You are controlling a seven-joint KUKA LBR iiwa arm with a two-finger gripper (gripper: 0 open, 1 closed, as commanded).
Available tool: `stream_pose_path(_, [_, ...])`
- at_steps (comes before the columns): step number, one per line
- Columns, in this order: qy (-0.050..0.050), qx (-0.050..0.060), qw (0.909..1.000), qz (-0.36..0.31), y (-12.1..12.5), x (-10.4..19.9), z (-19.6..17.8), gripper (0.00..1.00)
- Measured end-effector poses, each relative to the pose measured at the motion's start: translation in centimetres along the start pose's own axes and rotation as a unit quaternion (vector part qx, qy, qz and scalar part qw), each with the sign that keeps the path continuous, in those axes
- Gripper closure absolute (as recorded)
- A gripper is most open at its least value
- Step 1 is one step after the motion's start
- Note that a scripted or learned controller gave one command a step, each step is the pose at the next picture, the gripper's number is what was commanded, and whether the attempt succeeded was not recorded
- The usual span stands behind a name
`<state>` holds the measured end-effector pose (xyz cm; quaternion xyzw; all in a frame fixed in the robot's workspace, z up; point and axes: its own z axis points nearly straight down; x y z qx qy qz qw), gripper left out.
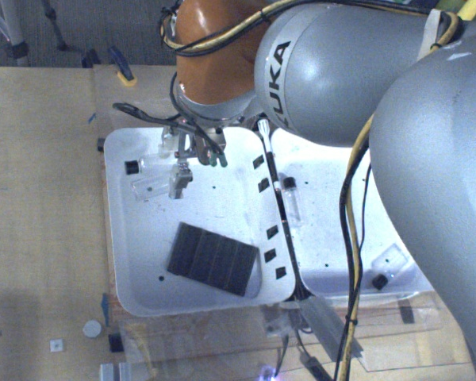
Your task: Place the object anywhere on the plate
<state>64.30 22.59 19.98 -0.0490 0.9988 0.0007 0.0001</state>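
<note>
The grey KUKA arm (333,62) with its orange band (210,42) reaches in from the right and hangs over the far edge of the left white bin (123,236). Its hand (197,155) sits low over the bin's far part, green-tipped fingers (220,162) pointing down; whether they are spread or closed cannot be told, and nothing is clearly seen between them.

A dark, flat rectangular plate with ribbed lines (213,259) lies on the floor of the left bin near its near edge, turned at a slant to the bin walls. A small black cube-like object (131,167) rests near the bin's far left corner, well apart from the plate. Just beside it, towards the hand, lies a clear, see-through piece (152,186), hard to make out.

The right white bin (325,236) stands against the left one; a row of black marks (270,232) runs along their shared wall. A small dark object (378,281) lies near its near edge. Both bins rest on the pale wooden table (40,213).
</note>
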Motion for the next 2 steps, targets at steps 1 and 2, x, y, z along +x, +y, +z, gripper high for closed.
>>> stream_pose_path(1, [-0.002, 0.0, 0.9749, 0.223, -0.4, -2.4, 1.2, 1.0])
stream_pose_path(2, [-0.002, 0.0, 0.9927, 0.121, -0.1, -1.1, -1.5, 1.0])
